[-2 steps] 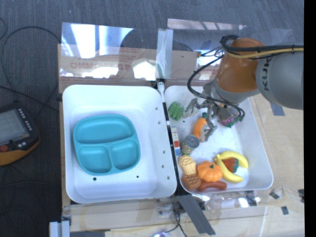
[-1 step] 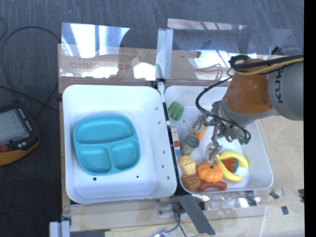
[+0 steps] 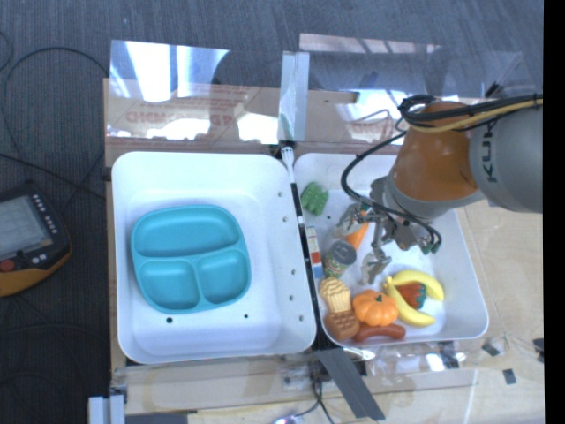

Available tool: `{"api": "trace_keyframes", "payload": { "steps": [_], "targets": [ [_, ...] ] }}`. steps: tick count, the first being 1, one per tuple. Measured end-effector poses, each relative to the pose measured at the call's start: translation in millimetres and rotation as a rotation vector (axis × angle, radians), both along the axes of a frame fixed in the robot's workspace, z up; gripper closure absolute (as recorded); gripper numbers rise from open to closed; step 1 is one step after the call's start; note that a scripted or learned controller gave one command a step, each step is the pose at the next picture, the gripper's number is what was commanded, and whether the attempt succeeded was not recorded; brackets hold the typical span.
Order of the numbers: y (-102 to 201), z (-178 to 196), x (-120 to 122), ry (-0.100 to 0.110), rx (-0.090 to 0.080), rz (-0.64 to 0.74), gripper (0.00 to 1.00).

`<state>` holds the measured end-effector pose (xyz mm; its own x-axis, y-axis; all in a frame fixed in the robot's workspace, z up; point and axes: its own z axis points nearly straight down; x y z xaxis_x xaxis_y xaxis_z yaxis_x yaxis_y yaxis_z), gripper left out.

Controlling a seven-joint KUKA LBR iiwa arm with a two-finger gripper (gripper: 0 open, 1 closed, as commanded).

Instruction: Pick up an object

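The toy foods are lying clustered in the right bin (image 3: 472, 299), mostly toward its near and left part: a green leafy piece (image 3: 314, 199) near the divider, a small grey-green can (image 3: 340, 256) below it, an orange carrot-like piece (image 3: 356, 235) just beside the can, a tan corn cob (image 3: 335, 294) touching a brown piece (image 3: 342, 325), an orange pumpkin (image 3: 376, 308), a red sausage (image 3: 380, 333) along the near rim, and a yellow banana (image 3: 418, 297) curling around a small red piece (image 3: 415, 293). The claw (image 3: 378, 256) is hanging over the middle of this bin, just above the carrot piece and beside the can, with the pumpkin and banana near its tips. Its metal fingers (image 3: 381, 263) are pointing down, but whether they are spread or closed cannot be told, and nothing is visibly sitting between them. The grey arm (image 3: 516, 162) with its orange band (image 3: 433, 162) is reaching in from the right. The left bin (image 3: 141, 170) is carrying a turquoise divided plate (image 3: 190, 256). Both bins are sitting side by side on the counter (image 3: 508, 237).
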<state>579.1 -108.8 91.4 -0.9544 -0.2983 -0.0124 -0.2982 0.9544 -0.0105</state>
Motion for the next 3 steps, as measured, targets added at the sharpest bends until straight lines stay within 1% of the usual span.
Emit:
{"api": "trace_keyframes", "payload": {
  "steps": [1, 2, 3],
  "targets": [
    [1, 12, 2, -0.007, -0.001, 0.000, 1.00],
    [6, 1, 47, 0.003, 0.008, -0.264, 1.00],
    [6, -1, 48, -0.001, 0.008, -0.265, 0.00]
  ]
}}
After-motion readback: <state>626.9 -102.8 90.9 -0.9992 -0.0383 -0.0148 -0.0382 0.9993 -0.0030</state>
